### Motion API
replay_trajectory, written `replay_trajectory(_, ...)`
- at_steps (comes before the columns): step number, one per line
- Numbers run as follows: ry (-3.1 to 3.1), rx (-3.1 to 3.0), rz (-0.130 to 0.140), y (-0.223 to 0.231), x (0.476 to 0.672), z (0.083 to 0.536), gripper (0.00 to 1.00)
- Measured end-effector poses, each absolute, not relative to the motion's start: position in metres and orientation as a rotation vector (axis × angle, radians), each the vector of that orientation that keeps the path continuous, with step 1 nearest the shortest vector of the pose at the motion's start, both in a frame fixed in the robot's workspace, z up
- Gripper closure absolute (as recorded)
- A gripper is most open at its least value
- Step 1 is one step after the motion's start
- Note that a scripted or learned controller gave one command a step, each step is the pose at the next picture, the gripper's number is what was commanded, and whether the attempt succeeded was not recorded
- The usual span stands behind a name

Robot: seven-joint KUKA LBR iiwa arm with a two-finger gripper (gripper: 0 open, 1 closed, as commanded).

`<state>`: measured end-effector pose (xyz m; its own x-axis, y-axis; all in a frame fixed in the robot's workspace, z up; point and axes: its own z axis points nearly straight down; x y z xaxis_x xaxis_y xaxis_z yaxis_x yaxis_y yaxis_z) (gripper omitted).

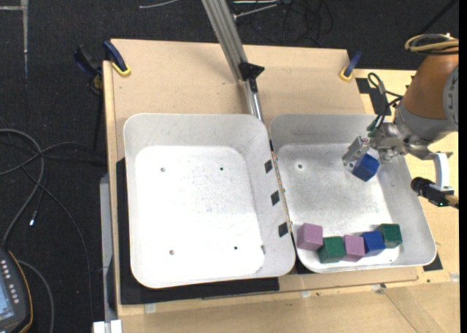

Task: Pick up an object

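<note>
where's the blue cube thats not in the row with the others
In the camera view it sits at the tool as the blue cube, in the right bin's upper right, apart from the row of cubes along its near edge.

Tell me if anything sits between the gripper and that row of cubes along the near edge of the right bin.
Nothing visible does. The gripper sits over the right bin with a blue cube at its fingertips. Bare bin floor lies between it and the row of cubes.

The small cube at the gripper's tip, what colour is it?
Blue. The small blue cube at the gripper shows best in the camera view.
</note>
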<state>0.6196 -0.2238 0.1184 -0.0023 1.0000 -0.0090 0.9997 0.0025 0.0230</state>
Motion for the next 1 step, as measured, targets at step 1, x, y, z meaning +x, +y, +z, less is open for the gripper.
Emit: replay_trajectory(1,2.207,2.202,0.016,-0.2242,0.62,0.1185,0.0)
